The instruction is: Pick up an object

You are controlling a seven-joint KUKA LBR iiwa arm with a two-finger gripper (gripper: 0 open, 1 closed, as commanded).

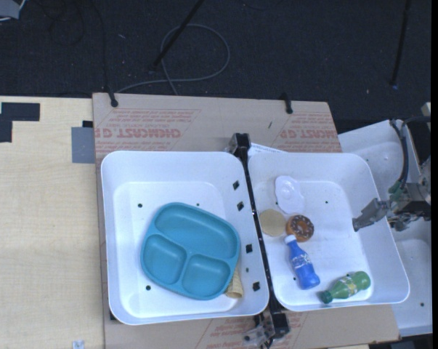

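- The bench (37, 217) carries two shallow white bins side by side; you see the left bin (124, 173) and the right bin (349, 173) meeting at a dark divider.
- The blue tray (189, 251) with three compartments takes up most of the left bin's floor, and a small tan piece (235, 288) sits against its near right corner.
- The end effector (367, 218) sits at the right bin's right wall, above the rim and well apart from every object; you cannot tell from here whether it is open or closed, and nothing shows in it.
- The blue bottle (302, 263) lies near the middle of the right bin, cap pointing far.
- The green bottle (346, 286) lies near the right bin's near edge; it is the closest pick and has free space around it, so aim there, crossing its long axis.
- The white lump (289, 191), tan disc (272, 222) and brown doughnut (300, 227) crowd together further left; avoid that cluster, since neighbours would likely shift.
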